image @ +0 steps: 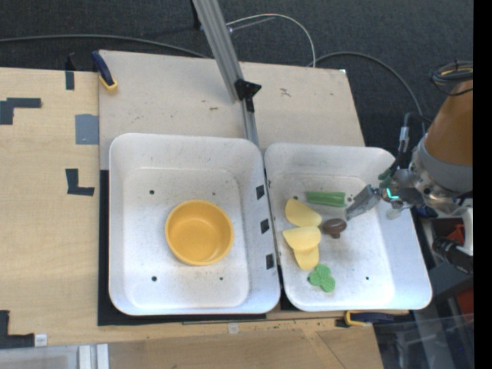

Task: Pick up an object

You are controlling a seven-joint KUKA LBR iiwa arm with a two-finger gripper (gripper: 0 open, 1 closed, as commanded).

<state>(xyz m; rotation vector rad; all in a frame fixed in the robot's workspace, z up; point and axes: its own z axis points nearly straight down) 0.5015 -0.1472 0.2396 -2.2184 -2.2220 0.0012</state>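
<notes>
Two white bins side by side on the table (46,144): a left bin (131,206) and a right bin (388,271).

In the right bin, five small things to pick from:
- One brown lump (333,227), small, round and dark, near the middle of the bin.
- One green stick (326,198), short and fat, lying flat just above the lump.
- Two yellow pieces, soft and rounded like slices. Top piece (302,214) just left of the lump. Bottom piece (304,244) below it, touching or partly on top. Could be a third one hidden under there; hard to tell.
- One green leaf (322,278), bumpy like a clover, at the bottom of the group, just below the yellow.

In the left bin, one bowl (199,231), yellow, round, right way up, all alone near the middle.

One arm (453,129), grey and orange, coming in from the right. One end effector (360,204), low over the right bin, pointing down and left at the lump and close to it. Looks just short of touching. Cannot tell if wide or narrow. Nothing seen held in it.
</notes>
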